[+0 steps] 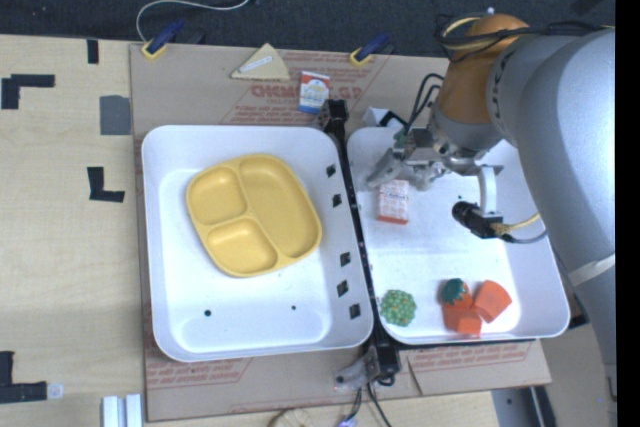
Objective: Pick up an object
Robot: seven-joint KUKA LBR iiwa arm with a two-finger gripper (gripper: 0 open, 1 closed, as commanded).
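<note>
The grey arm with its orange band reaches in from the right and bends down over the far part of the right-hand shallow white bin. Its two-finger metal claw hangs low above that bin's floor, tilted toward the divider between the bins. From this slanted overhead view I cannot tell whether the claw is open or closed, since the wrist hardware hides most of it.

Just below the claw, on its near side, lies a small rectangular packet, white with red-orange print, flat on the bin floor. It sits very close to the claw tip, but contact cannot be judged.

To the right of the claw, a black cable fitting hangs from the arm over the bin. Well below the claw, along the near wall of the same bin, rest a round green bumpy ball and, further right, a cluster of orange block-like pieces with a small dark green top.

Left of the claw, across the black-clipped divider, the left white bin holds a yellow plastic plate with three compartments, lying flat and well apart from the claw.

Beyond the claw, on the brown cardboard sheet outside the bins, stand a small red, white and blue carton and a pale triangular wedge.
</note>
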